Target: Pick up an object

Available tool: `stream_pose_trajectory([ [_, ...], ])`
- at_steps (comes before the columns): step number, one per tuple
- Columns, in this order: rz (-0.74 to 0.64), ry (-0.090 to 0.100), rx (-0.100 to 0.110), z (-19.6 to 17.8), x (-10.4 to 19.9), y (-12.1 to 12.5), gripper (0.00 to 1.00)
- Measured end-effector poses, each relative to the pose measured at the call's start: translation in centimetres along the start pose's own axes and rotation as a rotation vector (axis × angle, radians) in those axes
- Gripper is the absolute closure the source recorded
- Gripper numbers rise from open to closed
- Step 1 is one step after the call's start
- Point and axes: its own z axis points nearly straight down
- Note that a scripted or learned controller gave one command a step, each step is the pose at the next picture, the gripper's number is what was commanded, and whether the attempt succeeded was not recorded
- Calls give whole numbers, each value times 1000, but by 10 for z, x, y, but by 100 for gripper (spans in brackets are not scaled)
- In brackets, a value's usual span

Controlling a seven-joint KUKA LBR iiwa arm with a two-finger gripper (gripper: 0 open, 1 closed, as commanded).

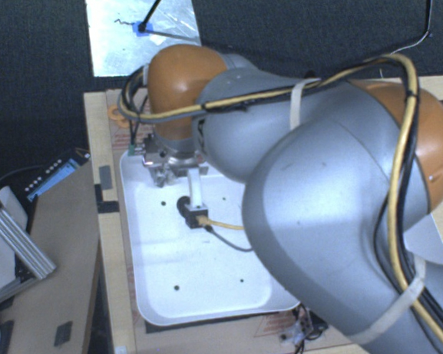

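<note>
My gripper (176,167) hangs low over the far end of the left white bin (178,292), close to its back wall. Its metal base sits under the orange band (179,83) of the wrist. The bin floor that shows is bare white with a few small dark holes. The bulky grey arm (322,187) crosses the right half of the view and hides the right bin and the right part of the left bin.
The bins rest on a wooden bench (110,221). An aluminium rail (11,237) and a dark device with a blue strip (52,173) lie off the bench at left. A shiny sheet (143,29) lies behind the bench.
</note>
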Motion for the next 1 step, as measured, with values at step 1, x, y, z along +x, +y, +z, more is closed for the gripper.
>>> stream_pose_trajectory([
  [1, -1, -1, 2, -11, 0, -1, 100],
])
